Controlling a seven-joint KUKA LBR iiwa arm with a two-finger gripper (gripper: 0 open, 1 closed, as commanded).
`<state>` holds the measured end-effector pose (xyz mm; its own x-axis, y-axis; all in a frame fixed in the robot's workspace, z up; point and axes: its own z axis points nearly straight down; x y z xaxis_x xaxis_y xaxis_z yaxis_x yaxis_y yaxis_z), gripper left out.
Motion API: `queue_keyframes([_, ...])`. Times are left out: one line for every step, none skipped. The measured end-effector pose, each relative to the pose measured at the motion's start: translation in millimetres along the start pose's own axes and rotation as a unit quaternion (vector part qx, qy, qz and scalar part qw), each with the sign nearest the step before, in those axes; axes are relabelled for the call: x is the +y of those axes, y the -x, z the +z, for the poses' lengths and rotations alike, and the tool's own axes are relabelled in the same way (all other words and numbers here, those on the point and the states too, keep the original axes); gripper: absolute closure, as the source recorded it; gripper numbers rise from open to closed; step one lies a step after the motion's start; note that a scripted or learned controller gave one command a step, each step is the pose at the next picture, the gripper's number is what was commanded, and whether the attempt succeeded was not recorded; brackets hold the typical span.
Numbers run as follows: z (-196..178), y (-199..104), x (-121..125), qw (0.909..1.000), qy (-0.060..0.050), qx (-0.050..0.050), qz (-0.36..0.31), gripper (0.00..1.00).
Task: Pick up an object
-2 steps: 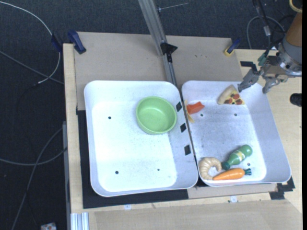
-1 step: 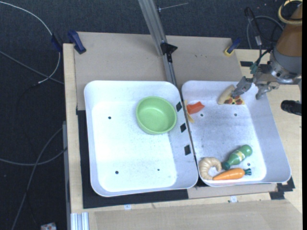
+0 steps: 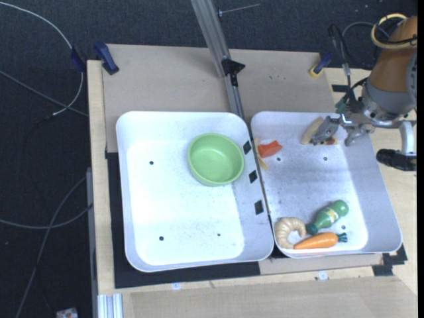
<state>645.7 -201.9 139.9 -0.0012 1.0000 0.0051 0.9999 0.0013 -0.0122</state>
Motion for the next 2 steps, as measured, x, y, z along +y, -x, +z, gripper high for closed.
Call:
queue_keyframes([47.0, -0.8, -0.3, 1.0000, 0.000, 0.000, 0.000, 0.00])
queue_keyframes([29.7, -0.6, 2.0, 1.0000, 0.004, -0.001, -0.001, 1.00])
